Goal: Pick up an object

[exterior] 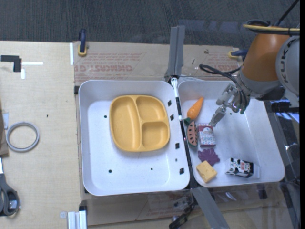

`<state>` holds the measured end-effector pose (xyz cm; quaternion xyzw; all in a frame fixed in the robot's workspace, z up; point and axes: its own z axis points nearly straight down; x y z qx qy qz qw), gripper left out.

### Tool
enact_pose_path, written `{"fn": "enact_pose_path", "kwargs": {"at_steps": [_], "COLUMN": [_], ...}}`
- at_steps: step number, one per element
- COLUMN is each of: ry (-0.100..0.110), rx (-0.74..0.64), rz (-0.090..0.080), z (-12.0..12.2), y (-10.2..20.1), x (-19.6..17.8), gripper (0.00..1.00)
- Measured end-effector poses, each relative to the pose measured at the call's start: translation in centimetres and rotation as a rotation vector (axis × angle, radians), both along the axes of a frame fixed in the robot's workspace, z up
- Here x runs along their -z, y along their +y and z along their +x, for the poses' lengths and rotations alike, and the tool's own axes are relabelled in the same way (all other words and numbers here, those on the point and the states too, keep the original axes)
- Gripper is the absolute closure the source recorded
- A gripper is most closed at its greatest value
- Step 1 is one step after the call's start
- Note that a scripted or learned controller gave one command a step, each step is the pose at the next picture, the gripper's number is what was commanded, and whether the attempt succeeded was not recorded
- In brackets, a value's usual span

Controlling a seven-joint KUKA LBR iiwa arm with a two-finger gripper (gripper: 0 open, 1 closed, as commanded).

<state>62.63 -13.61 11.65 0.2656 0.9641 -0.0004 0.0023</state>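
Note:
The right bin holds several small things along its left side: an orange carrot, a watermelon slice, a small red-and-white carton, purple grapes and a yellow cheese wedge. A black-and-white patterned piece lies near the bin's front right. My gripper hangs over the middle of this bin, just right of the carrot and above the carton. Its fingers stand apart with nothing between them.
The left bin holds a yellow divided plate. On the wooden bench to the left lie a grey tape roll and scissors. A metal bar runs back from where the two bins meet.

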Motion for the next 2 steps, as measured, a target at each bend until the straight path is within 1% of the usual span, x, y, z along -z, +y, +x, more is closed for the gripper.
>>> {"fn": "enact_pose_path", "kwargs": {"at_steps": [1, 2], "ry": [0.001, -0.001], "rx": [0.289, 0.052], "rz": [0.001, 0.0], "z": [2.2, 2.8], "y": [3.6, -3.0], "x": [-0.6, -5.0], "gripper": [0.0, 0.0]}}
